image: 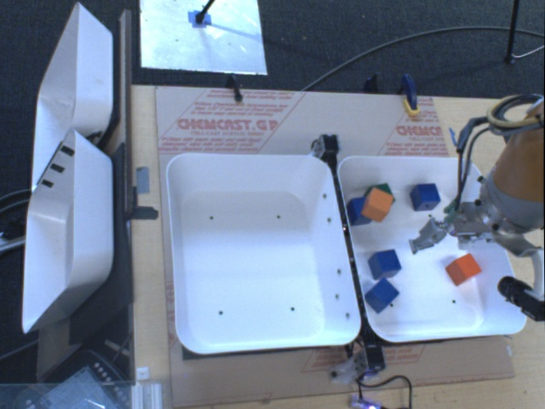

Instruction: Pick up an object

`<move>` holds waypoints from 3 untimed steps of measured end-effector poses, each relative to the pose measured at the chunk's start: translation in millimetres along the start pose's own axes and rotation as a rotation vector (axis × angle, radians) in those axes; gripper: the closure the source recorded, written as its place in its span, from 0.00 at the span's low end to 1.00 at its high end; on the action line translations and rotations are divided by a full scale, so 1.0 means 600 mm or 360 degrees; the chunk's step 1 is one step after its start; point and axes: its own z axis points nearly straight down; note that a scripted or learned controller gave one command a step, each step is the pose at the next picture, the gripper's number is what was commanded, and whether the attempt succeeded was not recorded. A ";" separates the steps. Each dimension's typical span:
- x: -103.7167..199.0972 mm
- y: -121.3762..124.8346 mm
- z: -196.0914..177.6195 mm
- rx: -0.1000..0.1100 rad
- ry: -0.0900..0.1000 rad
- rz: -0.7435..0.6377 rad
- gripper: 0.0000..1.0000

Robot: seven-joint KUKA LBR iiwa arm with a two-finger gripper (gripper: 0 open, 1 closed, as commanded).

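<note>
The right bin (502, 313) holds several blocks. An orange block (378, 203) sits at the far left, touching a blue block (357, 212), with a green one (386, 190) just behind it. Another blue block (424, 197) lies further right. Two more blue blocks (384, 262) (381, 294) lie near the front left, and a second orange block (463, 269) sits at the front right. My gripper (430, 234) hangs over the middle of this bin, open, with nothing between its fingers. It is between the far blue block and the front orange block, touching neither.
The left bin (255, 177) stands beside the right one, with a black divider clamp (329, 146) at the far end of their shared wall. The grey arm with its orange band (519, 173) enters from the right. Cables (477, 130) loop above it.
</note>
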 end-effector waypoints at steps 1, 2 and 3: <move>0.048 -0.026 0.159 -0.0005 -0.0001 0.0001 0.00; 0.082 0.094 0.099 -0.0007 0.0000 -0.0006 0.00; 0.085 0.159 0.161 -0.0001 0.0000 0.0002 0.00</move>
